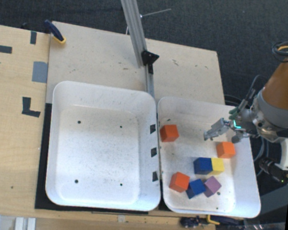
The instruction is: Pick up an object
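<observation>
The right bin [186, 112] holds several small blocks. An orange cube [169, 132] lies near its left wall and another orange cube [225, 149] near its right side. A blue block [202, 165] touches a yellow block [217, 165]. Lower down sit an orange block [179, 182], a blue block [196, 188] and a purple block [212, 185]. My gripper [218, 131] hangs over the bin's upper right part, just above and left of the right-hand orange cube. Its fingers stand apart with nothing between them.
The left bin [103, 101] lies beside the right one. A slanted metal pole [135, 24] crosses the bench behind the bins. A blue and yellow clamp [55, 32] lies at the back left. The arm's orange band [287, 86] is at the right edge.
</observation>
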`<state>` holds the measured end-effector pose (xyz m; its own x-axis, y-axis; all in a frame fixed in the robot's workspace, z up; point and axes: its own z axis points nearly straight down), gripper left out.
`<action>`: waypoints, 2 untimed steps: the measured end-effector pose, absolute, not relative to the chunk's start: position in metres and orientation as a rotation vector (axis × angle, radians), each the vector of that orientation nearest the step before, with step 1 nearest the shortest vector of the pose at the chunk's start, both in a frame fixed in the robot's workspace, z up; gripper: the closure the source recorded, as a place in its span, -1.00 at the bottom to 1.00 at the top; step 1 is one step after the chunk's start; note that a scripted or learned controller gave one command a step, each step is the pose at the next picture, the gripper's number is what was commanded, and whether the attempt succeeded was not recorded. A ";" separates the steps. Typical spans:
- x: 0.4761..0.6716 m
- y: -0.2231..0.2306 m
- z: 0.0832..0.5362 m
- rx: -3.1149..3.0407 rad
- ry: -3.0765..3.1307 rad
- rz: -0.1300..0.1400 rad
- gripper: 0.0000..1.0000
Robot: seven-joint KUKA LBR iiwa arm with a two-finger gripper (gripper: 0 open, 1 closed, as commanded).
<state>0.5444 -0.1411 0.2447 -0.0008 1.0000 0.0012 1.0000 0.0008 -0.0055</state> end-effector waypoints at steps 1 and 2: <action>0.545 -0.141 0.247 -2.218 -2.223 0.001 -1.00; 0.545 -0.143 0.203 -2.218 -2.219 0.007 -1.00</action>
